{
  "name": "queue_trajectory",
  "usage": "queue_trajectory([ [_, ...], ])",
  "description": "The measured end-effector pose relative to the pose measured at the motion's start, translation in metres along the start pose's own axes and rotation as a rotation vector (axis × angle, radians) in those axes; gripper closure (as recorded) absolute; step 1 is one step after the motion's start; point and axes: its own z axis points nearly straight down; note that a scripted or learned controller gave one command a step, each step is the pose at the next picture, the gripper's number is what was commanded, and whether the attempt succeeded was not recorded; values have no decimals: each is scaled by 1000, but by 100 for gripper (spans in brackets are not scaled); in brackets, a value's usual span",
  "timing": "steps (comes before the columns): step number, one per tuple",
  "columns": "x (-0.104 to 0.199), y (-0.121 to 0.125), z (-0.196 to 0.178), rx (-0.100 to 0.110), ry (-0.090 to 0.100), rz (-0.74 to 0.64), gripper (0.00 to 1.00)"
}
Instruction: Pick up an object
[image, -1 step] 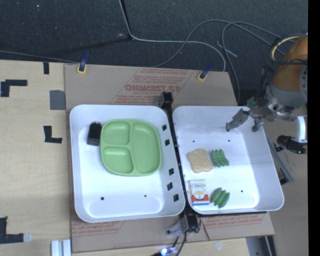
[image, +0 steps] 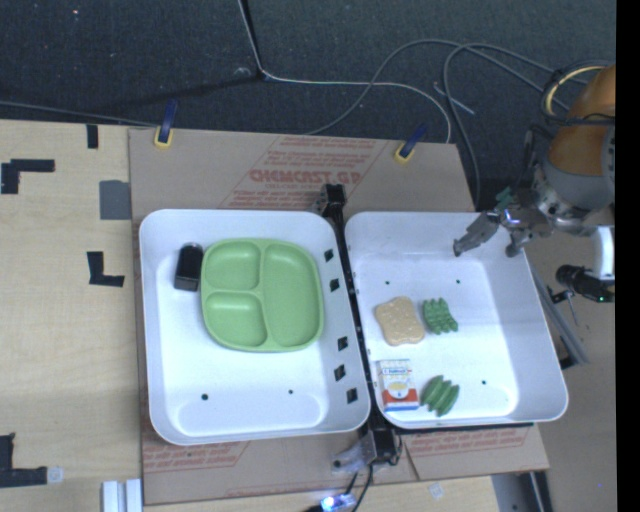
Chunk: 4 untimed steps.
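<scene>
My gripper (image: 492, 235) hangs over the far right corner of the right bin (image: 520, 330), its two fingers spread open with nothing between them. Below it in that bin lie a tan biscuit-shaped piece (image: 399, 321), a green bumpy piece (image: 438, 316), a second green pod-like piece (image: 440, 394) and a small red-and-white carton (image: 398, 385). All of these sit well to the near left of the gripper, apart from it.
The left bin (image: 165, 380) holds a green divided plate (image: 264, 295) and a small black block (image: 188, 266) by its left side. A black clip divider (image: 345, 300) joins the bins. Cables run across the dark backdrop behind.
</scene>
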Motion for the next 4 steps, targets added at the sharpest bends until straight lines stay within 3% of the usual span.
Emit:
queue_trajectory([
  [1, -2, -3, 64, 5, 0, 0, 0],
  [2, -2, -3, 101, -2, -3, -1, 0],
  [3, -2, -1, 88, -6, -6, -3, 100],
  [4, -3, 3, 24, -7, -1, 0, 100],
])
